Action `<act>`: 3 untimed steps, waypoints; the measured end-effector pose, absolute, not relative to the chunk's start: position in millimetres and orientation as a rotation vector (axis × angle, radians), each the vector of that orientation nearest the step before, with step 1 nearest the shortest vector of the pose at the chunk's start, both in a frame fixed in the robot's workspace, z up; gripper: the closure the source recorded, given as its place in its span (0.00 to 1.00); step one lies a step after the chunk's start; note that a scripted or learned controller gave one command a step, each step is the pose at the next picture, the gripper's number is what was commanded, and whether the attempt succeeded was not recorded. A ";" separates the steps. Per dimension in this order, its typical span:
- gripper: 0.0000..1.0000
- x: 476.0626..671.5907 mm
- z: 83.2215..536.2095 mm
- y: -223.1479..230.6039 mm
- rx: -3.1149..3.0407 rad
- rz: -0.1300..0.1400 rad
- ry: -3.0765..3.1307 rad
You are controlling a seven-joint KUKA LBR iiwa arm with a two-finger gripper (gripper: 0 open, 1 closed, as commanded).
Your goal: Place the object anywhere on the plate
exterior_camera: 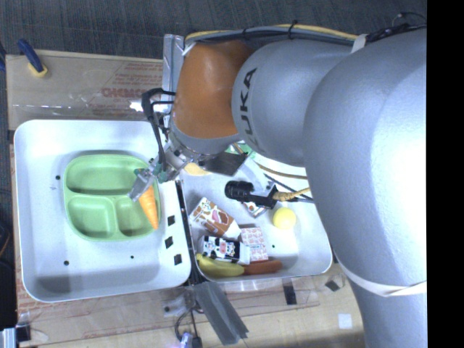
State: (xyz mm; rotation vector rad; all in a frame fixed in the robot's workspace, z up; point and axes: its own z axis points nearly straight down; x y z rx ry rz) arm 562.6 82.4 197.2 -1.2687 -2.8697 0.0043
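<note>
A green divided plate point(90, 194) lies in the left white bin point(43, 267). My gripper point(147, 180) hangs over the plate's right rim, close to the wall between the two bins. Its fingers are shut on the top end of an orange carrot point(149, 207). The carrot points down and slightly right, over the plate's right edge and its lower right compartment. I cannot tell whether the carrot's tip touches the plate.
The right bin point(315, 249) holds a yellow ball point(284, 218), several printed snack packets point(214, 216), a black-and-white box point(221, 249), a banana point(221, 268) and a brown sausage point(262, 267). The arm's bulk covers that bin's upper part. A blue clip point(32, 56) lies at the far left.
</note>
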 end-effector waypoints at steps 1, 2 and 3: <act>0.00 562.6 197.2 82.4 -1.269 0.004 -2.870; 0.00 562.6 197.2 82.4 -1.269 0.004 -2.870; 0.00 562.6 197.2 82.4 -1.269 0.004 -2.870</act>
